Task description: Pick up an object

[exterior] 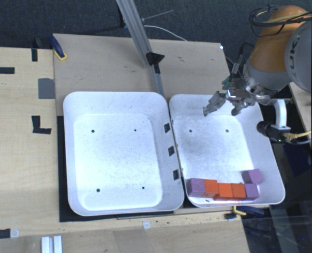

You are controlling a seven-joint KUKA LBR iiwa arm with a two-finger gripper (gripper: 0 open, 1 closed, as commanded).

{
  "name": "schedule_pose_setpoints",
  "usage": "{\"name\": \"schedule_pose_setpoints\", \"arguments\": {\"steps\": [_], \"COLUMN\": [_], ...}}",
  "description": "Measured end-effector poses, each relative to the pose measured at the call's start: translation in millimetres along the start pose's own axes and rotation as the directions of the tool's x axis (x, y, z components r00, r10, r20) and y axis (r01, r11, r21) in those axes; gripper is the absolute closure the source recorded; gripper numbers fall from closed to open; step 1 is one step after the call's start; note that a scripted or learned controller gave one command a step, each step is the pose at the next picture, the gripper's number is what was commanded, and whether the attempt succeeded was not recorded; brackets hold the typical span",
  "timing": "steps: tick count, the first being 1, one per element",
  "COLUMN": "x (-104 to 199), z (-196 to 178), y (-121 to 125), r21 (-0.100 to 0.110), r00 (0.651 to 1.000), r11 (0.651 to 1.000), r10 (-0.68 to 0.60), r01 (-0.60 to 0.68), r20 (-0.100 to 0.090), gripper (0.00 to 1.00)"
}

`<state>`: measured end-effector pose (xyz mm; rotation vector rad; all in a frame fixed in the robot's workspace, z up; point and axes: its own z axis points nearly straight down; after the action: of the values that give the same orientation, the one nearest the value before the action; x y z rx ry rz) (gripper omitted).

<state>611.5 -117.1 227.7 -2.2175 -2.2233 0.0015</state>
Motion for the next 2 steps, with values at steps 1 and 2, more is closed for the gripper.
{"name": "schedule_pose_setpoints", "arguments": {"steps": [1,2], "x": [31,13], "z": [38,97], "y": [-76,-59], "r21": [0.009,0.006], "r00": [1.0,1.0], "r11": [1.0,1.0], "r10": [0.003,0.003], "r01": [-0.002,-0.003], "r20": [-0.002,0.001], "gripper": [0.0,0.0]}}
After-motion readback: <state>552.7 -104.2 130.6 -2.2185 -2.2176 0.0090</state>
